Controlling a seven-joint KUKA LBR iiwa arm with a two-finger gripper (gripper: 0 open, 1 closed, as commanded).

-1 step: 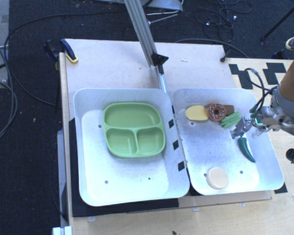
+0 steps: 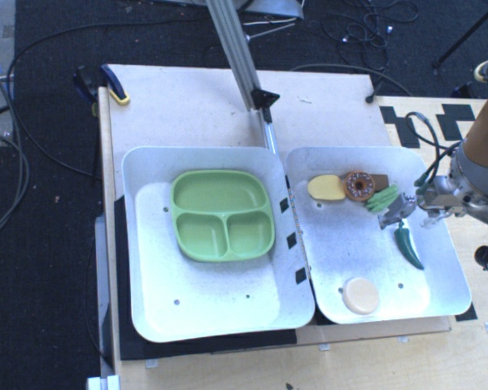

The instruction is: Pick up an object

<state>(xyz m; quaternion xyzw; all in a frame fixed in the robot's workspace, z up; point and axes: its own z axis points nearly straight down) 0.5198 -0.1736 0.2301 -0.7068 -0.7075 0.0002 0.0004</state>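
Closest to us in the right white bin point(image 2: 439, 295), near its front edge, we see a round cream-coloured disc point(image 2: 361, 295) lying flat. It sits alone, well apart from the other toys, so we think it would be easy to reach.

A bit farther back, by the right edge of that bin, lies a long dark green pepper-shaped toy point(image 2: 408, 246). It points from the middle of the bin toward the front right corner. The metal two-finger gripper point(image 2: 394, 214) hangs just above the top end of this pepper. We cannot tell if its fingers are apart or together, because they look small and blurry. Nothing can be seen held between them. The grey arm point(image 2: 472, 177) comes in over the right edge of the bin, so the toys on that side are the closest for it.

In the left white bin point(image 2: 146, 299), a light green plastic plate with three sections point(image 2: 224, 215) sits near the middle. It looks too wide and flat for the gripper.

Farther back in the right bin, near its back edge, we see a small pile: a yellow oval toy point(image 2: 326, 188), a brown doughnut with sprinkles point(image 2: 359, 185), and a light green leafy piece point(image 2: 381, 198). They touch each other. The leafy piece is just beside the gripper, on its left.

We think the pepper or the leafy piece is the thing to pick, since both lie so near the gripper.
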